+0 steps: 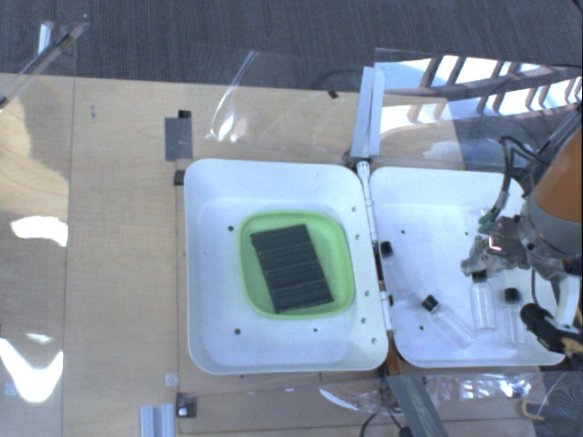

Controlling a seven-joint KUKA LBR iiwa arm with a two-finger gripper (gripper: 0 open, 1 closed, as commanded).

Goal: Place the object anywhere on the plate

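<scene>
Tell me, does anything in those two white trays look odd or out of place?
Nothing looks spilled or broken. The dark ribbed block already lies on the green plate in the left bin, sitting askew. In the right bin, two clear vials lie near the gripper.

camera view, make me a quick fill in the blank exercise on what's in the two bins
1. The plate in the left bin is ____ in colour.
2. On that plate lies a dark ribbed ____-shaped object.
3. The clear vials with black caps lie in the ____ bin.
4. The gripper hangs over the ____ bin.

Missing words: green; rectangle; right; right
</scene>
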